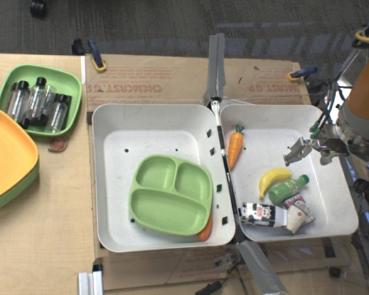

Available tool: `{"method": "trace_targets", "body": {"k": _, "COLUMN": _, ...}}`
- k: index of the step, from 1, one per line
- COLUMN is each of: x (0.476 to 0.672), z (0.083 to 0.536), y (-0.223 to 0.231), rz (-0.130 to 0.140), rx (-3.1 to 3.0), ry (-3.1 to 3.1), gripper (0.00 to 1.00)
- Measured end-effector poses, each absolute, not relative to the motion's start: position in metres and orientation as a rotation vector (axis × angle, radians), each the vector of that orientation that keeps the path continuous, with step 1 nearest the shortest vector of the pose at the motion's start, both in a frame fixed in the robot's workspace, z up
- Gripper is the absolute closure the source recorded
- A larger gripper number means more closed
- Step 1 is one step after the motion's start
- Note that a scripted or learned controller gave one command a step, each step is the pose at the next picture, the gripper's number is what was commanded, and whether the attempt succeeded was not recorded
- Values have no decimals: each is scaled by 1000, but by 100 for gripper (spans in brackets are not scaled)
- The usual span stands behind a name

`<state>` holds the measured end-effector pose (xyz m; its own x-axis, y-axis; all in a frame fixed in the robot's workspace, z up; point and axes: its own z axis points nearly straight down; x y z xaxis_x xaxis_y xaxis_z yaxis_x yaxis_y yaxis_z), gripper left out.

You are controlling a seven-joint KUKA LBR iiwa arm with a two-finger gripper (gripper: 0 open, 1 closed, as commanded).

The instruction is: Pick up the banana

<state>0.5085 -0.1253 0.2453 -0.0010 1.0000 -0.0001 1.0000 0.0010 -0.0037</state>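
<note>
Right bin (332, 223) — banana (274, 180) beside green bottle (288, 188).

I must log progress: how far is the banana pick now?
Nothing looks done: the banana lies in the right bin, touching the green bottle. In hand: the gripper hangs over that bin, up and right of it, holding nothing. Left: descend, grasp, lift.

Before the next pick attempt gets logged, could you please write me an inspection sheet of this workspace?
Surface: two shallow white bins side by side on a bench.
Job's things: yellow curved banana in the right bin, touching a green bottle.
Clutter: orange carrot, small cartons, green divided plate.
Grippers: tool above the right bin, holding nothing.
Cables: some along the arm at right.
Surroundings: green tray of vials, orange plates.
</note>
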Motion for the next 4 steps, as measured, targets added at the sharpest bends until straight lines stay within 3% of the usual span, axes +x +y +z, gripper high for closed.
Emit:
{"method": "trace_targets", "body": {"k": 1, "x": 505, "z": 190, "y": -61, "rz": 4, "rx": -2221, "ry": -2218, "gripper": 0}}
{"method": "trace_targets", "body": {"k": 2, "x": 516, "z": 92, "y": -94, "rz": 4, "rx": -2151, "ry": -2285, "gripper": 0}}
{"method": "trace_targets", "body": {"k": 3, "x": 516, "z": 100, "y": -95, "rz": 6, "rx": -2155, "ry": -2279, "gripper": 100}}
{"method": "trace_targets", "body": {"k": 4, "x": 561, "z": 215, "y": -68, "rz": 3, "rx": -1925, "ry": -2481, "gripper": 100}}
